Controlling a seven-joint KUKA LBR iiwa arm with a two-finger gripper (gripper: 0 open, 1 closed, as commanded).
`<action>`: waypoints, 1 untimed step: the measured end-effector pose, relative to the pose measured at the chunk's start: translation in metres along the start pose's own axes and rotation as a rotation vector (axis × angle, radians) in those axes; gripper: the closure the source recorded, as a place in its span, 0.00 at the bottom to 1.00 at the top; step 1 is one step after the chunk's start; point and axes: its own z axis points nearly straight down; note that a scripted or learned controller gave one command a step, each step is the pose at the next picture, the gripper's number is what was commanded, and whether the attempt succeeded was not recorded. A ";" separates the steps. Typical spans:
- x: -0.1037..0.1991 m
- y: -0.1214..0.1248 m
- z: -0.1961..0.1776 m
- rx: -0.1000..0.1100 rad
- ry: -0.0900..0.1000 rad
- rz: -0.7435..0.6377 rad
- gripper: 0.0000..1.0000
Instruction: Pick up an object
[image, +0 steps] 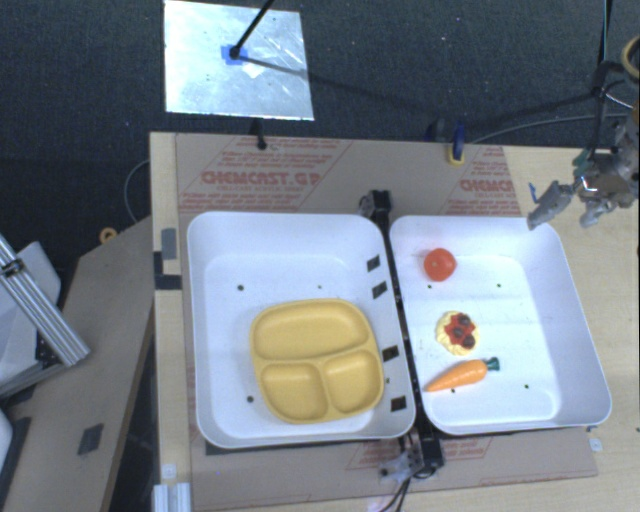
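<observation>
So your bench (330, 170) has the two white bins side by side. The left bin (290, 235) holds a yellow divided tray (316, 358). The right bin (545, 300) has a toy carrot (458, 376) near the front, a little yellow pastry with red topping (457, 332) just behind it, and a red tomato (439, 264) further back. Your gripper (570, 205) hangs beyond that bin's far right corner, fingers apart, nothing in them.

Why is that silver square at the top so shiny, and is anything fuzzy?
In the camera view, the silver sheet bounces light back in pale streaks; the tool at the right edge looks soft and blurred; the tomato, carrot and yellow tray are sharp, under even light with faint shadows.
</observation>
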 end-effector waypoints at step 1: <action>-0.003 -0.005 0.061 0.005 0.001 0.003 0.00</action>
